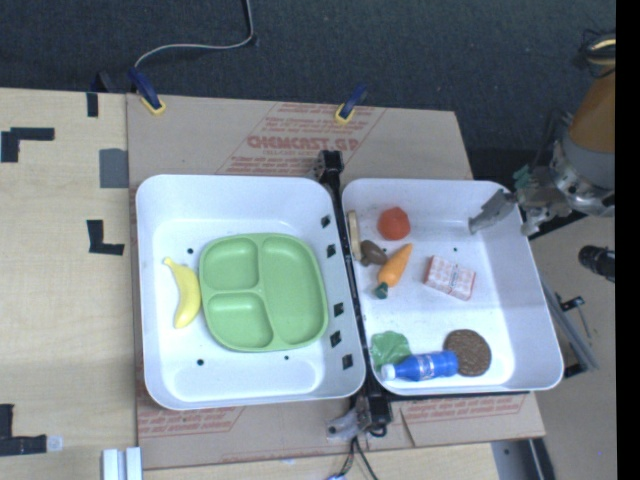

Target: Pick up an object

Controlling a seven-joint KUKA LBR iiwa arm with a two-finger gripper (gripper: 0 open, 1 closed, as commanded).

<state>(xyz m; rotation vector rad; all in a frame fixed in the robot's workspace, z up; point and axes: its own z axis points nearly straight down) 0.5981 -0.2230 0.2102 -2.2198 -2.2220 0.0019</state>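
Nearest the camera in the right-hand shallow white bin [530, 298] I see a blue plastic bottle with a white cap [425, 367], touching a crumpled green leafy piece [388, 347] and a round brown disc [467, 352]. Mid-bin lie an orange toy carrot [394, 266] and a pink patterned packet [449, 277]; farther back, a red-orange round fruit [394, 222]. The left-hand white bin [160, 218] holds a green divided plate [265, 290] and a yellow banana [185, 290]. I judge the step to be approach — nothing is grasped. The two-finger gripper [493, 211] hovers over the right bin's far right corner, carrying nothing, open or closed I cannot tell, the arm angling in from the right. Next I must choose a target — the packet lies nearest — and descend.
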